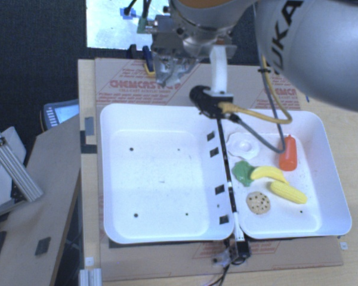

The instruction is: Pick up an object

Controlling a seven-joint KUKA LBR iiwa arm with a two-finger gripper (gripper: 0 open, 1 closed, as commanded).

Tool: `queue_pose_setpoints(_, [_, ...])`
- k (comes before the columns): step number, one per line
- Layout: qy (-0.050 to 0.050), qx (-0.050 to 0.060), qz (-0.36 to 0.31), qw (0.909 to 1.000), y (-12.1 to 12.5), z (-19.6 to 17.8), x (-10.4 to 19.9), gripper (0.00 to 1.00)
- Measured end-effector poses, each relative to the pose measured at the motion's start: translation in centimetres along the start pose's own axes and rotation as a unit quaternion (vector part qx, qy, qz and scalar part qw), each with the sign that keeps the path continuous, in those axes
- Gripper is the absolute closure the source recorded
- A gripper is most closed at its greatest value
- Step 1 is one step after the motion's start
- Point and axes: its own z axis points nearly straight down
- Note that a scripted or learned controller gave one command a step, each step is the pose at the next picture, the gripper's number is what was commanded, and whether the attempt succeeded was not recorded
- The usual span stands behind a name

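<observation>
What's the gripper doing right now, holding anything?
Gripper: raised beyond the far edge of the left bin, nothing visible between its fingers; open or shut cannot be told.

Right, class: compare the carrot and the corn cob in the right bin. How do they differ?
The carrot is orange and stands nearly upright in the view; the corn cob is yellow and lies at a slant. The carrot sits nearer the bin's far wall, the corn cob nearer its front. Both are long toy foods lying in the right bin.

Left bin [155, 177] floor open; toys crowd right bin [322, 177].
</observation>
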Motion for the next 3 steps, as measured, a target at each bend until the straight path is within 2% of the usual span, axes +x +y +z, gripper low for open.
queue_pose_setpoints(1, [0.000, 0.000, 0.000, 1.0000, 0.0, 0.0, 0.0, 0.00])
queue_pose_setpoints(2, [0.000, -0.001, -0.002, 1.0000, 0.0, -1.1, 0.0, 1.00])
queue_pose_setpoints(3, [0.000, -0.001, -0.002, 1.0000, 0.0, -1.1, 0.1, 0.00])
